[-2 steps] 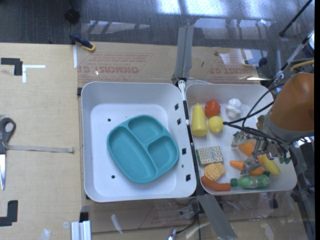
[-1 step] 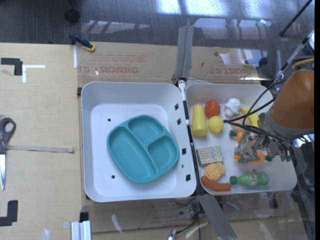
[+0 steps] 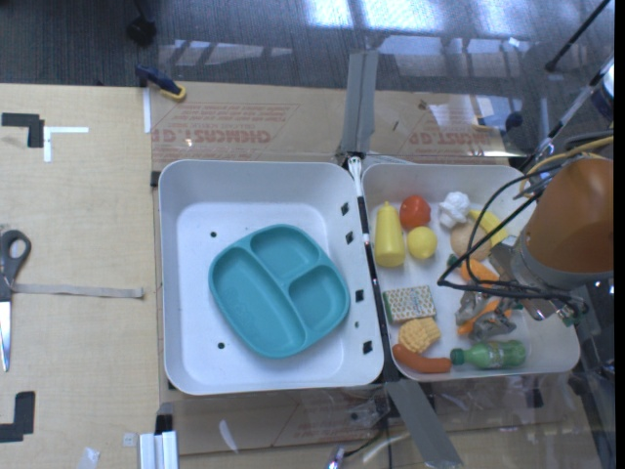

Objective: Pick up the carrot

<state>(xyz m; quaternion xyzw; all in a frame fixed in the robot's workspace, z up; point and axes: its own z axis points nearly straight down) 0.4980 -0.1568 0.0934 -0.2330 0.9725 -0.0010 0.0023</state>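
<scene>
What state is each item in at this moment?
teal divided plate: flat in the left bin, compartments bare.
carrot: lying in the right bin beside the gripper.
green bottle: lying on its side.
gripper: down inside the right bin.
scissors: on the bench.

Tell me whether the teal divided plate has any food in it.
Empty. All three compartments of the teal plate show bare teal; it lies alone in the left bin.
</scene>
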